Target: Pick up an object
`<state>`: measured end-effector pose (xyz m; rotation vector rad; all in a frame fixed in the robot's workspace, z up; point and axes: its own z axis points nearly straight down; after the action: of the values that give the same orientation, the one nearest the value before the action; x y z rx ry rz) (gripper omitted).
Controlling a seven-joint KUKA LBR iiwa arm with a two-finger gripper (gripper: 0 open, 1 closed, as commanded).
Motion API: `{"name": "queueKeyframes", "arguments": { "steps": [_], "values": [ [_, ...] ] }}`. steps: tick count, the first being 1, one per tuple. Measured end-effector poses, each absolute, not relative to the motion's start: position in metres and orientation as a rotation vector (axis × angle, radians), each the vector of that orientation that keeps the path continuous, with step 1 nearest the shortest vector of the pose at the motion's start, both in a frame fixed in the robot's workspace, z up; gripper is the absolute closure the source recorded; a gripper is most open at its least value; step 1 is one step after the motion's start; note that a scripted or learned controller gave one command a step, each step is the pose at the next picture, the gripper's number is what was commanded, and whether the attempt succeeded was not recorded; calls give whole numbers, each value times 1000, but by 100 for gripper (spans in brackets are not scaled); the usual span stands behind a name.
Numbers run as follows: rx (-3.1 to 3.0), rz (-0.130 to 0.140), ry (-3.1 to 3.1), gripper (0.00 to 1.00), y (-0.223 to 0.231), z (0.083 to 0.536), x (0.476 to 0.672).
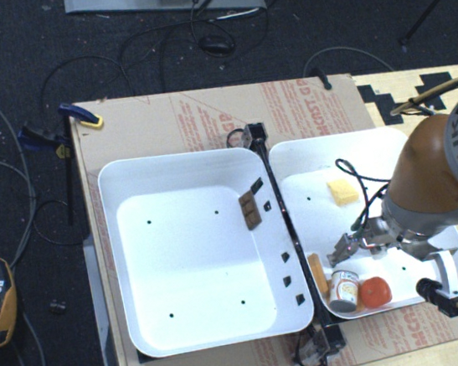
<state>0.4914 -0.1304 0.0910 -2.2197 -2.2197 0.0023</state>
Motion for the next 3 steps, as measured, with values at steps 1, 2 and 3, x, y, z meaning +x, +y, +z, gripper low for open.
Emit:
{"name": "queueKeyframes", "arguments": {
  "steps": [1,2,3],
  "values": [
    [-2222,0,-2221,100,-131,102,492],
    [-2222,-3,-2224,100,-128,146,499],
    [-2223,-3,-2224,100,-125,189,497]
  ]
}}
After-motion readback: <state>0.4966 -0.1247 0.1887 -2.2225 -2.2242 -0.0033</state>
